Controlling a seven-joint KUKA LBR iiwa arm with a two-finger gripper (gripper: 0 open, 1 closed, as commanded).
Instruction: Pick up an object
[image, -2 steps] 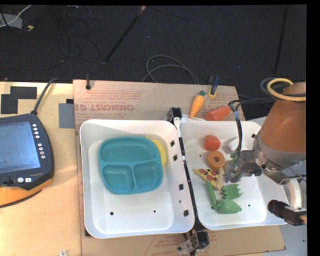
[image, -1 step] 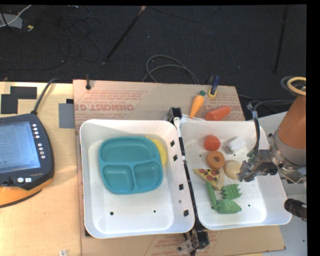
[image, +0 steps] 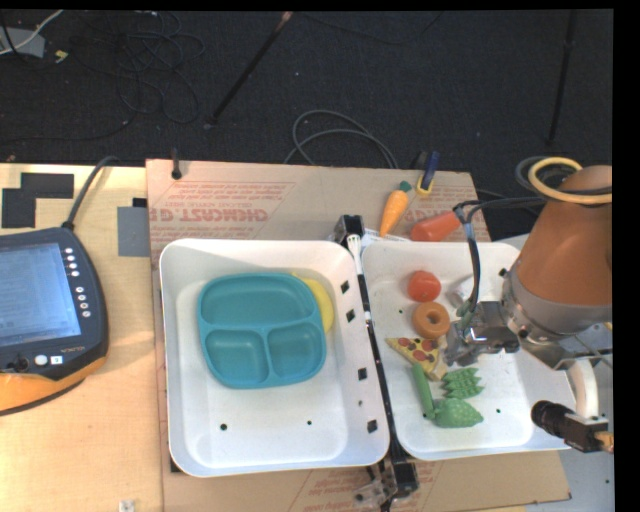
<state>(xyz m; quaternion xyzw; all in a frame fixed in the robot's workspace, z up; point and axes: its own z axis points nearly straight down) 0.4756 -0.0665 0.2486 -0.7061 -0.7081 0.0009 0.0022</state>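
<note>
We cannot tell how the jaws are set; they hover low in the right bin (image: 500, 425) beside the donut (image: 432, 320). We judge that toy light, stiff and smooth, best pinched across its ring.

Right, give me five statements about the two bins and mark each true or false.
1. The teal divided plate lies in the left bin. True.
2. The toy doughnut sits in the left bin. False: it is in the right bin, just below the red tomato.
3. The toy carrot lies outside both bins, on the cardboard behind them. True.
4. The gripper hangs over the left bin. False: it is over the right bin, beside the doughnut.
5. The pizza slice lies on the teal plate. False: it lies on the right bin's floor.
</note>
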